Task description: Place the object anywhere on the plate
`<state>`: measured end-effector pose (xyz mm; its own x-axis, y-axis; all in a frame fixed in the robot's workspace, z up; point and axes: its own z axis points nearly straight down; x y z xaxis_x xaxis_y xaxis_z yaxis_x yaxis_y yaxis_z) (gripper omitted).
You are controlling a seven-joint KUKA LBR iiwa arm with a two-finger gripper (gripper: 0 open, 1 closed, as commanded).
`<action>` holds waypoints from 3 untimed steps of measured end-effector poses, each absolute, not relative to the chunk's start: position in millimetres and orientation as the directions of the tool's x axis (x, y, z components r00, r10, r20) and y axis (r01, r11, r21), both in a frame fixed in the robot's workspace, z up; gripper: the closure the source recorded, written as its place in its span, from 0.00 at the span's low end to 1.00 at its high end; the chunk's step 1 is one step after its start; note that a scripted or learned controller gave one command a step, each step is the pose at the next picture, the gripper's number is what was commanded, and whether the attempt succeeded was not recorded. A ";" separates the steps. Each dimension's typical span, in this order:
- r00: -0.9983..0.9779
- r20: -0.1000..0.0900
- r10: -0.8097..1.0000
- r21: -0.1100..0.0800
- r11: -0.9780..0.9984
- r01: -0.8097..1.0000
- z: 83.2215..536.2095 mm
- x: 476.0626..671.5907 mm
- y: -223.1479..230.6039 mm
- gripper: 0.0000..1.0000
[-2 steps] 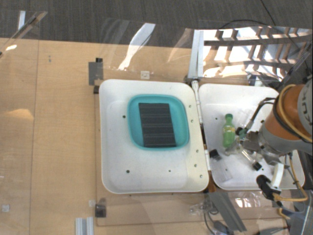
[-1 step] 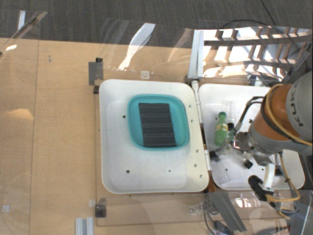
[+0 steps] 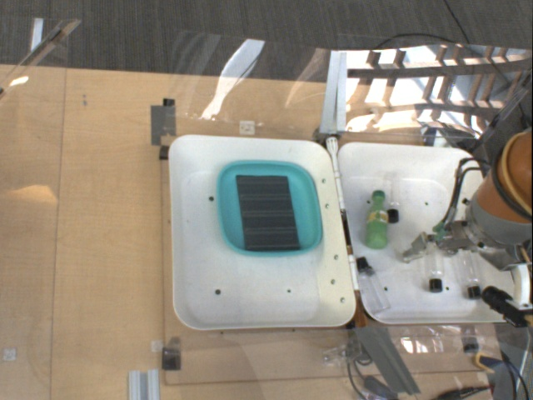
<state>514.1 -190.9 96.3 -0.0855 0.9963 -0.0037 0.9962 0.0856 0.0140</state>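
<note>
A teal square plate [image 3: 226, 192] lies in the left bin [image 3: 200, 290]. A dark ridged rectangular pad [image 3: 266, 212] lies flat in the plate's middle. In the right bin [image 3: 416, 302] a small green bottle [image 3: 377, 221] lies on its side near the left wall. My gripper [image 3: 423, 247] hangs low over the right bin, to the right of the bottle and apart from it. Nothing shows in its grasp. The orange-banded wrist [image 3: 510, 192] rises from it at the frame's right edge.
A metal post [image 3: 334, 90] stands behind the gap between the two bins. Small black studs [image 3: 434, 284] dot the right bin's floor. Cables and a metal frame [image 3: 433, 65] sit behind the right bin. Bare wooden bench spreads out on the left.
</note>
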 end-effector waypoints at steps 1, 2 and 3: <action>-0.195 -0.014 0.981 0.033 0.195 0.980 95.3 498.9 -192.9 0.00; -0.439 -0.027 0.898 0.023 0.440 0.898 95.1 495.8 -168.3 0.00; -0.484 -0.008 0.875 0.007 0.484 0.875 198.1 489.7 -203.3 0.00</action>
<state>489.7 -203.3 198.1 -0.4844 0.8748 -0.0076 0.8748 0.4844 0.0071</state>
